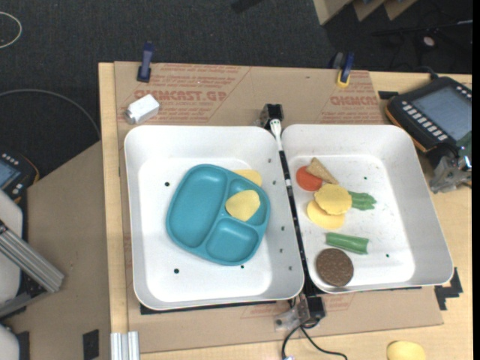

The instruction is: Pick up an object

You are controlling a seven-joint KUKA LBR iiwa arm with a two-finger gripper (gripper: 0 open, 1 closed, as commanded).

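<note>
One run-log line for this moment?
left bin: teal divided plate, yellow chip on it | right bin: brown round patty, green bean | nothing picked

A robotics lab: cardboard-topped bench [225, 96] with clamps [145, 62], a teach pendant [435, 115], loose cables [300, 336].

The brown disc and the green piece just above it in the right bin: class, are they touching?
Apart. The camera view shows a strip of white bin floor between the brown disc and the green piece.
</note>
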